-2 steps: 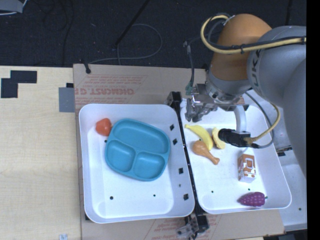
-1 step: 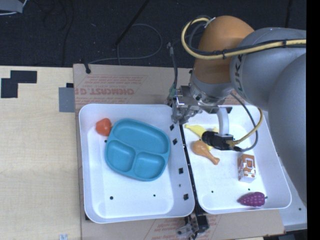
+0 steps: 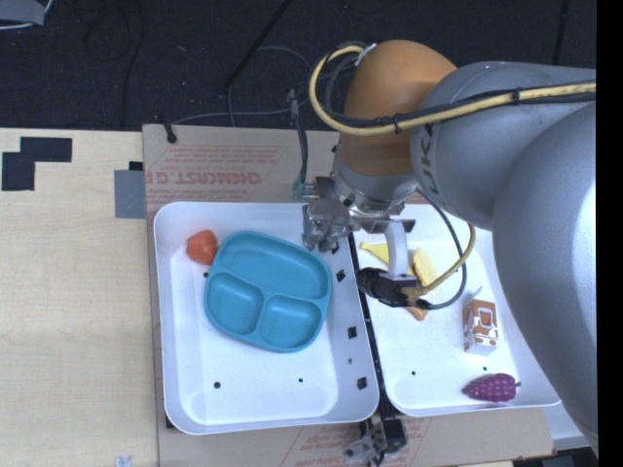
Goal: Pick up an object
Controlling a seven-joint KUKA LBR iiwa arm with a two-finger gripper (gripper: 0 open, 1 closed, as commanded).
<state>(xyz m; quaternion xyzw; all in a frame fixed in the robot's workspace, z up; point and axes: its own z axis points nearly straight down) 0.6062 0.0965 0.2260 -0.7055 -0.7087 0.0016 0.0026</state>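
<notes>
The two-finger gripper (image 3: 322, 233) sits low over the far end of the bench, right above the seam where the two bins meet, just past the blue tray's far right corner. From this slant I cannot tell whether it is released or clenched, and nothing shows in its grasp. The grey arm (image 3: 526, 183) sweeps in from the right, its orange band (image 3: 389, 95) directly above the wrist and covering the far edge of the right bin.

In the shallow white left bin (image 3: 173, 358) lies a blue plastic tray with three compartments (image 3: 268, 292), flat and turned at an angle, taking up the far half. Just beside its far left corner sits a small round red-orange fruit (image 3: 201, 247), close to the bin's left wall.

Over in the shallow white right bin (image 3: 440, 409) there is more on offer. A pale yellow wedge-shaped piece (image 3: 375, 251) lies near the far left corner, with a second yellow piece (image 3: 424, 266) just to its right. A small orange bit (image 3: 418, 311) peeks out nearer the middle. Towards the right wall stands a small brown-and-white carton (image 3: 480, 325), and well in front of it, near the front right corner, lies a purple bunch of toy grapes (image 3: 490, 388).

Both bins rest on a brown cardboard sheet (image 3: 224, 168), which lies on the pale wooden bench (image 3: 68, 309)
</notes>
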